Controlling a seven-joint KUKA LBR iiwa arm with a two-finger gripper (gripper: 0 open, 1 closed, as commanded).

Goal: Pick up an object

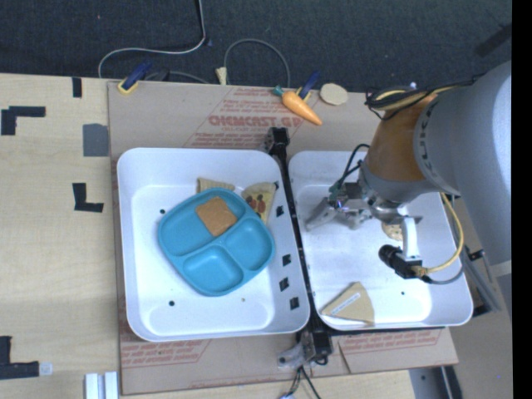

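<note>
A pale wedge-shaped piece (pixel 350 303), looking like a toy sandwich or cheese slice, is lying flat in the right bin (pixel 440 310), near its front edge. Nothing is touching it, and it is sitting well apart from the gripper (pixel 320 215).

Moving out, the left bin (pixel 137 248) is holding a blue divided plate (pixel 218 242) lying at a slant across its middle. A tan square piece (pixel 217 215), like a cracker or slice of toast, is resting in the plate's upper compartment. Two flat pieces are poking out from behind the plate's far rim: a tan one (pixel 209 185) and a yellowish one with dark spots (pixel 261 198), the latter close to the divider between the bins.

Beyond the bins, a toy carrot (pixel 300 106) is lying on the brown board (pixel 241 119) covering the bench (pixel 50 223), with a small round beige disc (pixel 333 95) just beside it. Cables are looping over the dark floor behind.

The arm (pixel 465 140) is reaching in from the right, its orange band (pixel 399 144) sitting over the right bin's far side. The wrist is angling down and to the left, putting the gripper low over the bin's upper-left area near the divider. Its grey fingers are pointing leftward, seemingly drawn close together, with nothing visible between them.
</note>
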